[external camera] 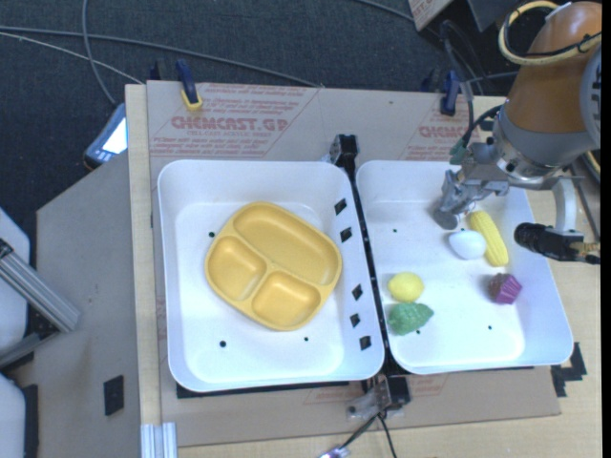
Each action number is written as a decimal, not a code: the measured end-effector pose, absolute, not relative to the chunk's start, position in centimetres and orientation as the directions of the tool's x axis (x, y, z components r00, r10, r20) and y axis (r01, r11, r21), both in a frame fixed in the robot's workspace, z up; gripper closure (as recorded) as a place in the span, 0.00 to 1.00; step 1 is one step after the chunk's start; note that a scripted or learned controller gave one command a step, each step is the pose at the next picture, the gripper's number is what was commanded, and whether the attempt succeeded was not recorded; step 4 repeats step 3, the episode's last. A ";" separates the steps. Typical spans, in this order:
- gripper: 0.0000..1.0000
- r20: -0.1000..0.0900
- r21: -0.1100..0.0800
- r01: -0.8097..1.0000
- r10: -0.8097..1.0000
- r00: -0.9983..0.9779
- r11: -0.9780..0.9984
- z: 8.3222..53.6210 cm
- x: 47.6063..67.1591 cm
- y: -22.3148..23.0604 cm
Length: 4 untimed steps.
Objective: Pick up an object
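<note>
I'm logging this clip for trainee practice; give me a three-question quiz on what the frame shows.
1. True or false: the yellow tray lies in the left bin.
2. Which item lies nearest the gripper? A) purple piece B) white egg C) green piece
3. Fill in: the lemon sits just above the ____ piece in the right bin.

Key: 1 true. 2 B; the egg lies just below the gripper, touching the corn. 3 green.
</note>
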State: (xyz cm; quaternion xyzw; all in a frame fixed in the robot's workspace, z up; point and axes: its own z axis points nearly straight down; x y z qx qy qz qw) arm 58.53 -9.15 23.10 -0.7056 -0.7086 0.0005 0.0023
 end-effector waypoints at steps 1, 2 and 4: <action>1.00 0.004 -0.004 1.000 1.000 -0.006 0.006 22.3 57.1 -3.1; 1.00 0.003 -0.003 1.000 1.000 -0.006 0.006 23.2 55.2 2.5; 1.00 0.003 -0.002 1.000 1.000 -0.007 0.007 24.0 54.0 7.5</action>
